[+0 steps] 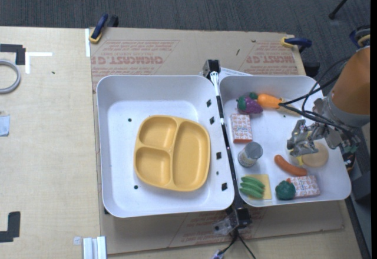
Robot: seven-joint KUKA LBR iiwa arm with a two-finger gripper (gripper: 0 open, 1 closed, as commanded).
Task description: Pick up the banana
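My gripper (301,145) hangs low over the right side of the right bin (277,82). It sits just above and to the left of a round tan piece (316,158), and a red sausage (290,165) lies just below it. A slim yellowish shape (290,110) lies right of the orange carrot (268,100), partly under the arm's cables. I cannot tell whether that shape is the banana. I see nothing held in the gripper.
The right bin also holds purple grapes (250,105), a small carton (240,128), a tin can (251,153), a green pea pod on a yellow slab (254,186), a green vegetable (285,190) and a pink box (306,185). A yellow divided plate (172,153) lies in the left bin (118,134).
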